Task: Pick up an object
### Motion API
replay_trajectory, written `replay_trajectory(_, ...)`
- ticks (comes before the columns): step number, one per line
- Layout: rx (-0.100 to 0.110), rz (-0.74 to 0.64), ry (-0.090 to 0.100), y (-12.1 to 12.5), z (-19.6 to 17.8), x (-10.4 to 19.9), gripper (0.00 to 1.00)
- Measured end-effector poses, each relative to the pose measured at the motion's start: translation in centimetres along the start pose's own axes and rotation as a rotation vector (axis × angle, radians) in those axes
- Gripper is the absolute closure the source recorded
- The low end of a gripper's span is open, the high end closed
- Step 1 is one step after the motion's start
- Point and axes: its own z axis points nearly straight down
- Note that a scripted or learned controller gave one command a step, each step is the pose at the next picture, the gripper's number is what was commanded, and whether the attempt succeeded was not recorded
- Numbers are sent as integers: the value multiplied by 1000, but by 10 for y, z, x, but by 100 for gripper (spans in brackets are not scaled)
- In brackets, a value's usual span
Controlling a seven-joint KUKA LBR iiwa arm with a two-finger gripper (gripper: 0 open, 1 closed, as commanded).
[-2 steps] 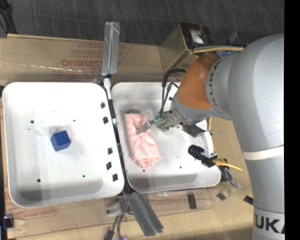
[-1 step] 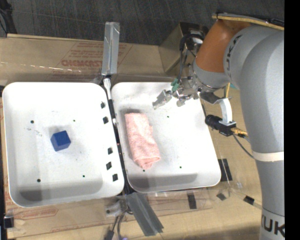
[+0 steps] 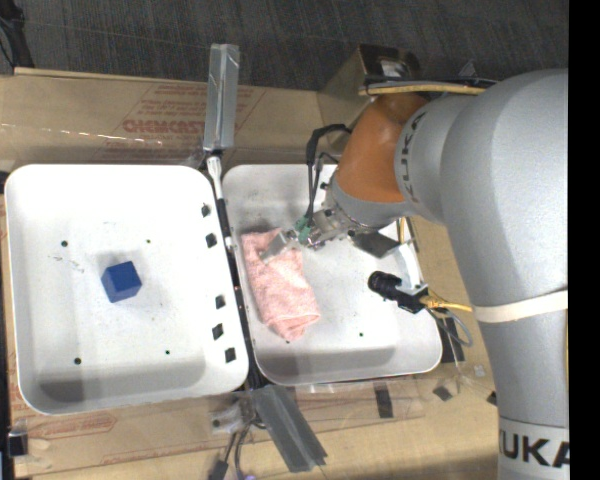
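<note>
- The gripper (image 3: 288, 242) is seen low in the right bin (image 3: 380, 353), at the upper end of a pink cloth (image 3: 283, 288); its grasp cannot be told.
- A firm pinch on a raised fold is probably needed before lifting.
- A blue cube (image 3: 121, 280) is seen in the left bin (image 3: 40, 368).

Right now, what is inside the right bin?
The right bin holds a pink cloth; the tool sits at the cloth's upper edge. The arm covers the bin's right part.
</note>
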Motion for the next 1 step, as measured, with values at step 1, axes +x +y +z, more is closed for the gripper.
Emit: replay_trajectory(1,4,-350,2,4,-5,8,0)
